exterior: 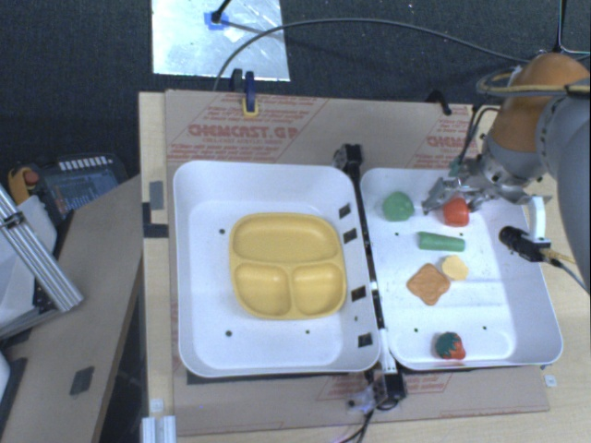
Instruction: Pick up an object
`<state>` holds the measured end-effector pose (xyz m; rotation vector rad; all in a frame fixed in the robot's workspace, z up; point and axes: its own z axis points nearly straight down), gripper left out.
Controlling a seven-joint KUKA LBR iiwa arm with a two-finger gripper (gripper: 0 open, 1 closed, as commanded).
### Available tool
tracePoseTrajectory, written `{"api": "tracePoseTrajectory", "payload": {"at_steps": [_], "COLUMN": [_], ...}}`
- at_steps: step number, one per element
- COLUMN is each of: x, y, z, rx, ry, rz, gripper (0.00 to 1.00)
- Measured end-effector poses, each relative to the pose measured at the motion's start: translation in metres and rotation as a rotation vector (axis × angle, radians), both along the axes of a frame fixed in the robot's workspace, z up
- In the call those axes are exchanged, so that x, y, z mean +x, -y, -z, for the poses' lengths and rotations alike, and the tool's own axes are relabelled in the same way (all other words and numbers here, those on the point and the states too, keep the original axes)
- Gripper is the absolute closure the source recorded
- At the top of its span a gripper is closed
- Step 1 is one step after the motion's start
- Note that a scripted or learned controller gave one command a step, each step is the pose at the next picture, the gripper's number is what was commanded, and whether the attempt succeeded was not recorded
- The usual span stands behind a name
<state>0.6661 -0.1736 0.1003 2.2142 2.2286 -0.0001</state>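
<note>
The right bin holds several small items. A red-orange piece lies at its far side, with my gripper directly over it and touching or nearly touching its top. A round green piece sits to the left of that. Below them lie a green cylinder, a pale yellow round piece and an orange waffle-like piece. A red and green piece rests near the front edge.
The left bin carries a yellow divided plate in its middle. A black clip-lined ridge separates the two bins. The grey arm with its orange band comes in from the upper right.
</note>
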Motion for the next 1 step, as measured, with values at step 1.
{"api": "tracePoseTrajectory", "payload": {"at_steps": [1], "x": [0.0010], "y": [-0.0004], "z": [0.0154], "rx": [-0.001], "ry": [0.002], "rz": [0.000], "gripper": [0.00]}}
